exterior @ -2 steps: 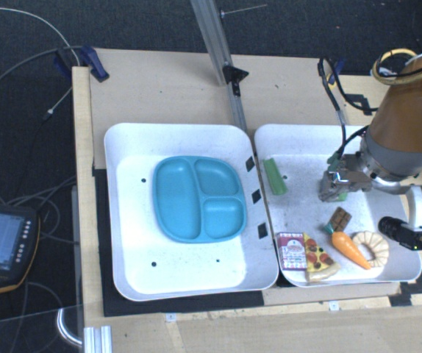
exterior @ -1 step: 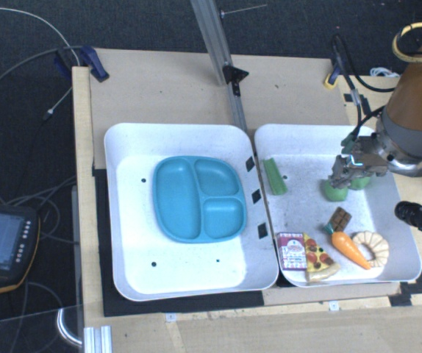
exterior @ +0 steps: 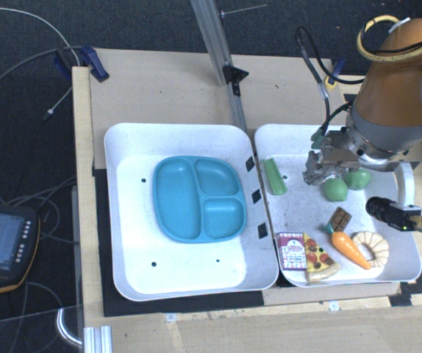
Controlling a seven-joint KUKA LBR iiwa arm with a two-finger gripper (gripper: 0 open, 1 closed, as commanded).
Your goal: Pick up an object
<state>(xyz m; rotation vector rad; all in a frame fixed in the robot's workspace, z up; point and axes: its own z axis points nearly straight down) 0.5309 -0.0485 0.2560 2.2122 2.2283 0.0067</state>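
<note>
Nearest the camera, along the front edge of the right bin (exterior: 409,267), lie a small pink carton (exterior: 292,251), a pizza slice toy (exterior: 320,259), an orange carrot (exterior: 351,249) resting against a pale ring-shaped piece (exterior: 373,246), and just behind them a small brown block (exterior: 340,218). Further back, two green round objects sit side by side: one (exterior: 335,190) just below the gripper (exterior: 320,169), the other (exterior: 358,178) to its right under the wrist. Whether the gripper is released or clenched cannot be told, and nothing is visibly held. A green stick-like piece (exterior: 274,176) lies near the bin's left wall. Leftward, the left bin (exterior: 134,271) holds a blue divided tray (exterior: 199,198).
</note>
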